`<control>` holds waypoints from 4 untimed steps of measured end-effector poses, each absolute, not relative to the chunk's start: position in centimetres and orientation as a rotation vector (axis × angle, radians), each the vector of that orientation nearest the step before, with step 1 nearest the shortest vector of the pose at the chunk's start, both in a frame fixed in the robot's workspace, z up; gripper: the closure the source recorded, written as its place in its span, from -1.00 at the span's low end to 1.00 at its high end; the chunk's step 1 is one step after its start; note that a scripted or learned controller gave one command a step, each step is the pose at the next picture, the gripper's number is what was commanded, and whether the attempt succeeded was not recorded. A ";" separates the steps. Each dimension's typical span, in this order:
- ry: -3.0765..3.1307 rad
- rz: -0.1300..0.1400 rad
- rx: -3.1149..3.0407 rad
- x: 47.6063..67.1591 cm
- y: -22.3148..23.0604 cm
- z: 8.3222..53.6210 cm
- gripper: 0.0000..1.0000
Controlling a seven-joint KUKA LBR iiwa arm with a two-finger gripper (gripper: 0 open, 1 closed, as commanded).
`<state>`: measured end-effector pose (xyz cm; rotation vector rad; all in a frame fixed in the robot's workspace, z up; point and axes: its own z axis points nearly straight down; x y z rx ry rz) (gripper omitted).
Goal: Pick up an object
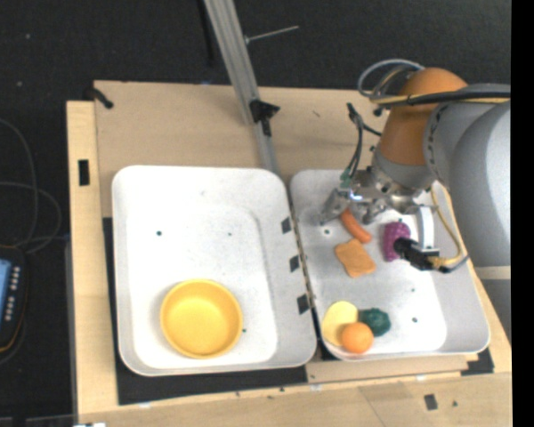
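My gripper (349, 208) hangs low over the back of the right bin (458, 314), open, with its fingertips just above the upper end of an orange carrot (357, 228). Nothing is held between the fingers. A tan bread-like piece (354, 258) lies just in front of the carrot. A purple bunch of grapes (395, 238) lies to the carrot's right, under the wrist. At the bin's front left corner sit a yellow fruit (340, 314), an orange (357, 337) and a dark green piece (375, 320), close together.
A yellow bowl (201, 317) stands in the front of the left bin (205, 203). A grey metal post (240, 60) rises slantwise behind the bins. The arm's bulk and cables cover the right bin's back right corner.
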<state>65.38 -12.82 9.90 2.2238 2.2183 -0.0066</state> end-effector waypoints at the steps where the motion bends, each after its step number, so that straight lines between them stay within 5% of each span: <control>1: 2.214 0.001 2.223 65.5 -12.9 11.3 1.00; 4: 2.220 0.008 2.215 66.0 -13.2 25.4 1.00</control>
